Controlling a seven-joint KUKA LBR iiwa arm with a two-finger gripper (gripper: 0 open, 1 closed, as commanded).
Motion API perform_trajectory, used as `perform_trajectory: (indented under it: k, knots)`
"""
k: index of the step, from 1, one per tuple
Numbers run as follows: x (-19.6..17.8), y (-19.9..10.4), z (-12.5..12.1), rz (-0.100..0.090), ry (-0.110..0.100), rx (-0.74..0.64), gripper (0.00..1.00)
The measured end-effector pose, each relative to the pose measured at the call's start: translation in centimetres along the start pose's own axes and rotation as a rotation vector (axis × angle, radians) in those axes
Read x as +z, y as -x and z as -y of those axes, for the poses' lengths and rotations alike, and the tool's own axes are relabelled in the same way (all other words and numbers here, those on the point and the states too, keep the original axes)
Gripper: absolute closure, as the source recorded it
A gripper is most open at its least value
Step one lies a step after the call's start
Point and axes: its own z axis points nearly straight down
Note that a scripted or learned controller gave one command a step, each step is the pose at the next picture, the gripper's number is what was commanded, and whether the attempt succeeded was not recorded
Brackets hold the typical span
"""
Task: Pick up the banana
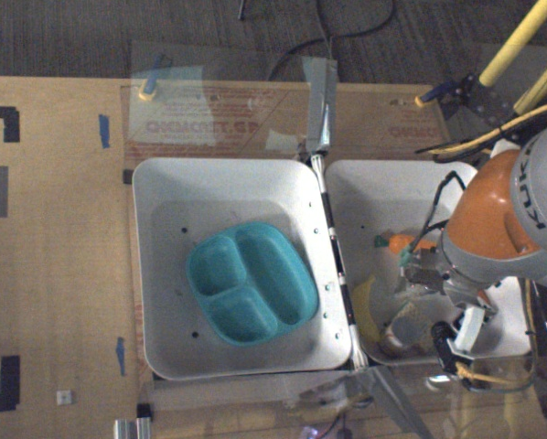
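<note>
Black tape marks (1, 123) are seen along the left edge of the bench (54, 245), and short strips of blue tape (103, 131) are stuck nearer the bins. A clear plastic sheet (209, 117) with reversed lettering is laid along the far edge of the bench, behind the bins.

The left bin (164, 190) is occupied by a teal divided plate (251, 284), which is set flat near the bin's middle, turned at an angle to the walls, with its three compartments facing up.

The right bin (383, 186) is placed just beside the left one, their rims touching along a shared edge. The banana (366, 305) is found in this right bin, against its left wall and towards the near edge, with only a curved yellow part of it in view. An orange object (401, 242) with a small green piece beside it is seen further back in the same bin, apart from the banana.

The gripper (411, 318) is lowered into the right bin, just to the right of the banana; whether it touches the fruit cannot be told. Whether it is wide or narrow cannot be told either, as that part is blurred and partly covered by the wrist. Nothing is seen to be held by it.

The arm (493, 227), with its orange band, is stretched over the right edge of the right bin
</note>
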Motion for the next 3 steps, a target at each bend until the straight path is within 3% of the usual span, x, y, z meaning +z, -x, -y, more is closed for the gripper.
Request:
perform_trajectory:
  k: [1, 2, 3]
  knots:
    - [-8.7, -11.2, 3.5, 0.004, -0.019, 0.588, 1.0]
    - [-15.7, -9.3, 0.4, 0.008, -0.019, 0.919, 1.0]
    - [-15.7, -9.3, 0.4, 0.008, -0.019, 0.919, 0.0]
